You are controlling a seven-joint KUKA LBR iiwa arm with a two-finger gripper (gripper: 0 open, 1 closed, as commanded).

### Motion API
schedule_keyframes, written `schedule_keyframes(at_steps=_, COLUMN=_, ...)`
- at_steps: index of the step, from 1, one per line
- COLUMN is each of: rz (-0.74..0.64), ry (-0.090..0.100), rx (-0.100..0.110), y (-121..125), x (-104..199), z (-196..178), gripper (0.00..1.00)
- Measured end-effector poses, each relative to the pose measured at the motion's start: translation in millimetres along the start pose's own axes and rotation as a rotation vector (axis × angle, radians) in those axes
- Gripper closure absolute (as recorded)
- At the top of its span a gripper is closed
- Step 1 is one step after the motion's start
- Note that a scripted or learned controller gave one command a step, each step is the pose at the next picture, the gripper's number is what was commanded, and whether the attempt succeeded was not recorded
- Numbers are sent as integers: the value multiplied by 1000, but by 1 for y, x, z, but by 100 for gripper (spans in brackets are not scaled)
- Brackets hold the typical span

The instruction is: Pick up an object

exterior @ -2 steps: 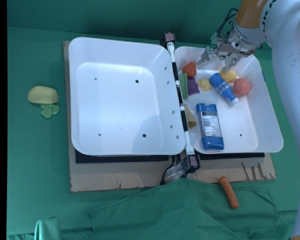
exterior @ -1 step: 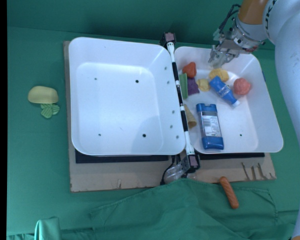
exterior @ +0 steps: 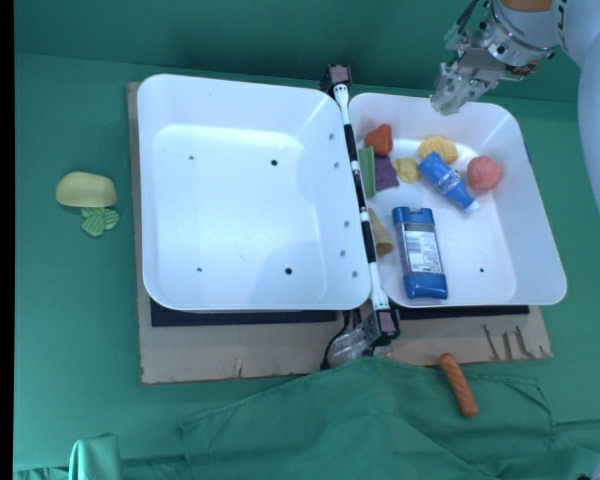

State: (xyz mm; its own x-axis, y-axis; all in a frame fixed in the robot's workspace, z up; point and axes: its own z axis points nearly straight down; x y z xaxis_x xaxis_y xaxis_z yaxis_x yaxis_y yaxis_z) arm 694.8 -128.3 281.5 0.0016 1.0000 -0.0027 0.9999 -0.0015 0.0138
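Two white bins sit side by side on the tabletop. The left bin (exterior: 242,193) holds nothing that can be made out. The right bin (exterior: 520,258) carries the objects, crowded toward its left and far edges: one blue-capped box with a label (exterior: 420,251), one blue and white tube (exterior: 447,182), one round red piece (exterior: 484,172), one orange-red piece (exterior: 380,138), two yellow pieces (exterior: 438,148) near the far edge, one purple piece (exterior: 385,173), one green strip (exterior: 366,171) along the left wall and one tan cone (exterior: 380,232) below it.

The hand (exterior: 453,96) hangs over the far edge of the right bin, near its far left corner, above the objects and touching none. Nothing shows between its fingers; how far they are parted cannot be told.

Outside the bins, one yellow and green toy (exterior: 89,200) lies near the tabletop's left edge, and one orange sausage-shaped piece (exterior: 459,384) lies on the green cloth (exterior: 380,423) at the near edge.
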Motion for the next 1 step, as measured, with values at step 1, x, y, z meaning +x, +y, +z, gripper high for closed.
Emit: schedule_keyframes(at_steps=1, rz=0, ry=0, rx=-1, y=1, x=1, z=-69, gripper=100)
